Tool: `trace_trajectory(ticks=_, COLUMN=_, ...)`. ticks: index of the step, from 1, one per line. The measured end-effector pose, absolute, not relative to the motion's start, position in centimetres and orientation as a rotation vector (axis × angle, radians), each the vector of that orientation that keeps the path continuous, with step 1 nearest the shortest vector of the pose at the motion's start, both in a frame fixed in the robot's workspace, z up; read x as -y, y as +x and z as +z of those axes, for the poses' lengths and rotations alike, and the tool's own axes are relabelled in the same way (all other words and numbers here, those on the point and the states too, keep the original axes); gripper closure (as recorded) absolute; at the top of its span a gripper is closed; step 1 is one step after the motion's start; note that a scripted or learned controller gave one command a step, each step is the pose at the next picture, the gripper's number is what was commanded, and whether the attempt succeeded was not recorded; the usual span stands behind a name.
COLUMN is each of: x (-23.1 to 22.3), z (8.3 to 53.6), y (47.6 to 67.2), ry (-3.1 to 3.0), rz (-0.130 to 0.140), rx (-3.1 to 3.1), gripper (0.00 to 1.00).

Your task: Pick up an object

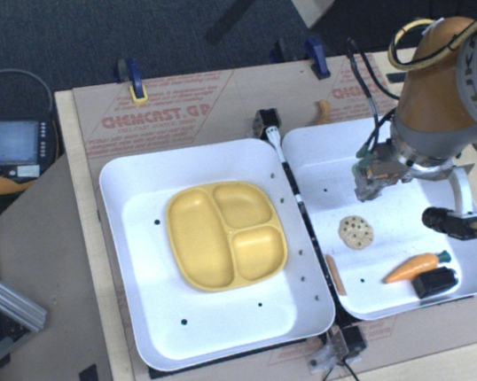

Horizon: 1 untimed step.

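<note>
Spanning the bench side by side, the left bin (131, 247) and the right bin (322, 154) take up most of the scene. The grey arm (444, 99) with its orange band reaches over the right bin from the right. A yellow divided plate (226, 234) lies flat in the middle of the left bin. The gripper (370, 182) hangs over the upper middle of the right bin, just above a round cookie (355, 231); how its claw stands cannot be told. A toy carrot (411, 268) lies near that bin's front edge, touching a black block (436, 282).
</note>
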<state>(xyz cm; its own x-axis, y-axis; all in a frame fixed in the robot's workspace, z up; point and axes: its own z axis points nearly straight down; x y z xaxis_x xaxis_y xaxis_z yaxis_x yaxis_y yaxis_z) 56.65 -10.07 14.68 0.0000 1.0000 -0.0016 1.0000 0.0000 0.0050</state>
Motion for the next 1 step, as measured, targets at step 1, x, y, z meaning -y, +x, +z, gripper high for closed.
trace_trajectory(ticks=1, x=10.66, z=19.42, y=57.42, ry=2.217, rz=0.005, rx=-2.218, gripper=1.00)
